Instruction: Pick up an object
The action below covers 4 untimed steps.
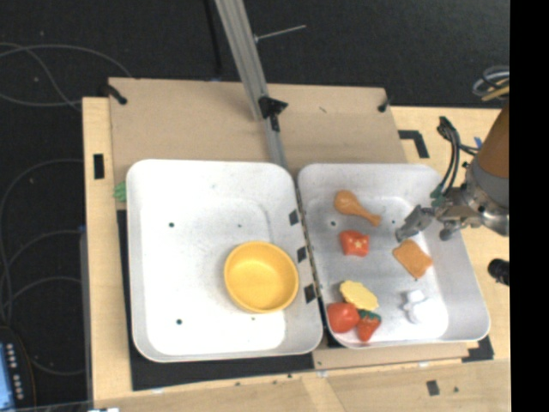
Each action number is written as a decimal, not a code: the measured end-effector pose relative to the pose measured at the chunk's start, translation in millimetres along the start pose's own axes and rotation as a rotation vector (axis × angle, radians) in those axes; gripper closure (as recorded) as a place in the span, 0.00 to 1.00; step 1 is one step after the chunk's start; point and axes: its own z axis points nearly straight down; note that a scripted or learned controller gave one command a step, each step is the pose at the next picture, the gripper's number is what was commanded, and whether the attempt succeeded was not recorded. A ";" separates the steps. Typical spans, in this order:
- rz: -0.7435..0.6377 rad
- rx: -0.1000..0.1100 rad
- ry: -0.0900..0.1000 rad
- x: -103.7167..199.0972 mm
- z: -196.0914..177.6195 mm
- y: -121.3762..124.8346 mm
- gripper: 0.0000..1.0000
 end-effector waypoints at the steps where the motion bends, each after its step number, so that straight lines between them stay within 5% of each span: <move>1: 0.000 0.000 0.000 7.5 55.8 -5.8 0.00; 2: 0.001 -0.012 -0.004 5.2 92.5 -3.6 0.00; 3: 0.006 -0.017 -0.003 4.6 81.4 -2.6 1.00; 4: 0.003 -0.011 0.000 -3.0 35.1 -5.0 1.00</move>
